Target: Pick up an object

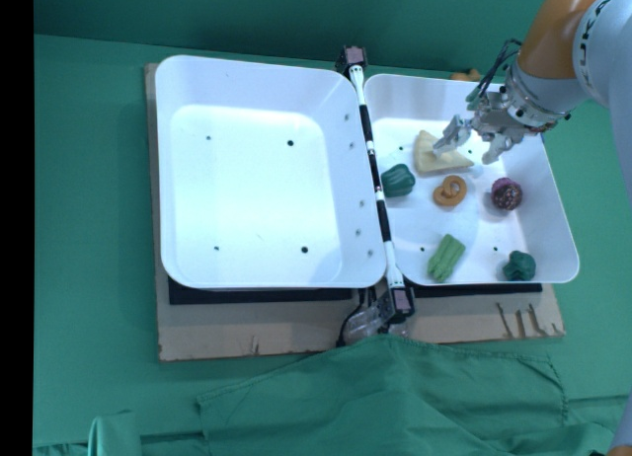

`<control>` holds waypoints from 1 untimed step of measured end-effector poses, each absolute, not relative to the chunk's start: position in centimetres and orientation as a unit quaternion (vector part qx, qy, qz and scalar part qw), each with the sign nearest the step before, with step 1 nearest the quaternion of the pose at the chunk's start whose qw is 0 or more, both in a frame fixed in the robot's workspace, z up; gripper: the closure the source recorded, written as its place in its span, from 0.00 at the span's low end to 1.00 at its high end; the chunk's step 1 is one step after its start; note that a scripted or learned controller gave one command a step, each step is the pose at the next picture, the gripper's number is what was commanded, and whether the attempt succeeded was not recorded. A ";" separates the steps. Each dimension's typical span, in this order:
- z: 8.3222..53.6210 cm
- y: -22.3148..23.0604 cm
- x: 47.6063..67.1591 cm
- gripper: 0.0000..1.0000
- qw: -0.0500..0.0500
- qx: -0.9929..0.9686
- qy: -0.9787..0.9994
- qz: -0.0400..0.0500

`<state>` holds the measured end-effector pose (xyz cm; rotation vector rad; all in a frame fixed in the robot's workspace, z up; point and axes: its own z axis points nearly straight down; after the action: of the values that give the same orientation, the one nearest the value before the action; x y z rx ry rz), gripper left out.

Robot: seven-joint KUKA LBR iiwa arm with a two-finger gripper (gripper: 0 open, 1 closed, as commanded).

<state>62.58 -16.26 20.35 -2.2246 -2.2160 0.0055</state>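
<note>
arm (578, 20): bends in from right | gripper (471, 142): fingers apart, above cheese wedge (434, 157) | place: right bin (553, 207), near far edge

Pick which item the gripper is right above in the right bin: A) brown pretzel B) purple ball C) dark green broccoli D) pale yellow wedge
D: the gripper hangs over the pale yellow wedge near the right bin's top edge, its fingers spread either side of it.
</note>
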 end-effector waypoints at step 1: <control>18.8 -16.3 63.1 0.00 -0.006 -0.708 -0.706 -0.006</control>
<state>63.08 -16.28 18.81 -2.2319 -2.2270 -0.0174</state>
